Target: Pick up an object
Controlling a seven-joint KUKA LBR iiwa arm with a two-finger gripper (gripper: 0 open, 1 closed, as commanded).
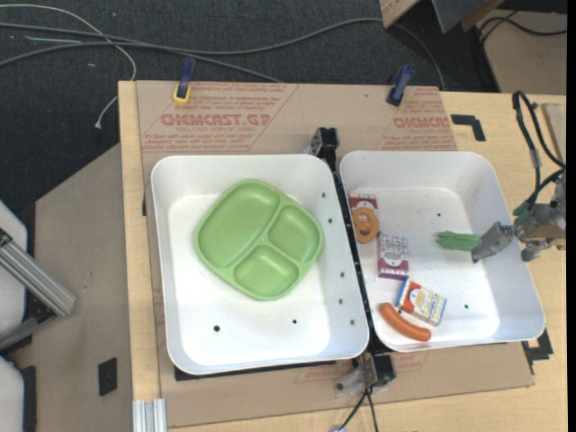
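Table (270,115): carries 2 shallow white bins side by side.

Jaws (490,241): entering over the right rim of the right bin (450,165), tip low and pointing left. Whether they are released or clenched cannot be told at this size; nothing is seen between them.

Right bin, 5 items:
1. Green piece (456,239), just left of the jaws, nearly touching the tip; judged the intended pick, since the jaws point at it.
2. Small patterned packet (393,255), further left.
3. Red-and-white carton with an orange ring (364,219), far left, by the bin wall.
4. Colourful box (421,302), below-left of the jaws.
5. Sausage (404,322), beside that box at the near rim.

Left bin (180,241), well apart from the jaws: 1 green divided plate (259,238), 3 compartments, lying flat.
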